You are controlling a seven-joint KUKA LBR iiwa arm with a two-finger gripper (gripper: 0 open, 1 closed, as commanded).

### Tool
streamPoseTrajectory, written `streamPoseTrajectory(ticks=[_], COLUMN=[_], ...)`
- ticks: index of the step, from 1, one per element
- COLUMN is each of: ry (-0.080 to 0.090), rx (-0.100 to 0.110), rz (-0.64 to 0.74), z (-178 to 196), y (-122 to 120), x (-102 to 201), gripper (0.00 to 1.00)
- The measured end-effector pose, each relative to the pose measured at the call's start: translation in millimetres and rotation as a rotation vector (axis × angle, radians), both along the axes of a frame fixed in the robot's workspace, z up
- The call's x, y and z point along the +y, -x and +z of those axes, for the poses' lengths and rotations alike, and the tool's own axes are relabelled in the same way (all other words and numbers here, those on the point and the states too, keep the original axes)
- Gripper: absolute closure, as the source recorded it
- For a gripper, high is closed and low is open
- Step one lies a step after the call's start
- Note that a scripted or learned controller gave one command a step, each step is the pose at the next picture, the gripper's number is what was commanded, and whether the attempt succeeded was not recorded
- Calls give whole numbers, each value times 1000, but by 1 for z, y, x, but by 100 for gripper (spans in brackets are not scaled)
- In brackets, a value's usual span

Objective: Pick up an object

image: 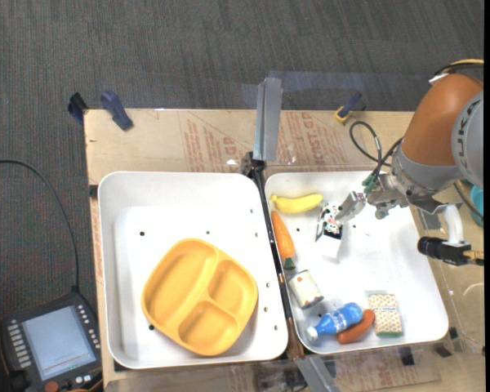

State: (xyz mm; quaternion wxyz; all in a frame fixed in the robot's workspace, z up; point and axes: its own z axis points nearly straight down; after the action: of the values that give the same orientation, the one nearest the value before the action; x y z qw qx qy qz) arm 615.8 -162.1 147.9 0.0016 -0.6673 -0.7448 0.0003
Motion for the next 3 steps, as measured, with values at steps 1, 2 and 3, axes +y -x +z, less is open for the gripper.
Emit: streamPoseTrajectory(ticks=[1,2,3], ry=[3,1,0], rx=[-23,-3,-4], rz=[72,155,153], z=[-37,-60,-50], y=[-16,-19,-19], x=[11,22,22], gripper=[0,0,100])
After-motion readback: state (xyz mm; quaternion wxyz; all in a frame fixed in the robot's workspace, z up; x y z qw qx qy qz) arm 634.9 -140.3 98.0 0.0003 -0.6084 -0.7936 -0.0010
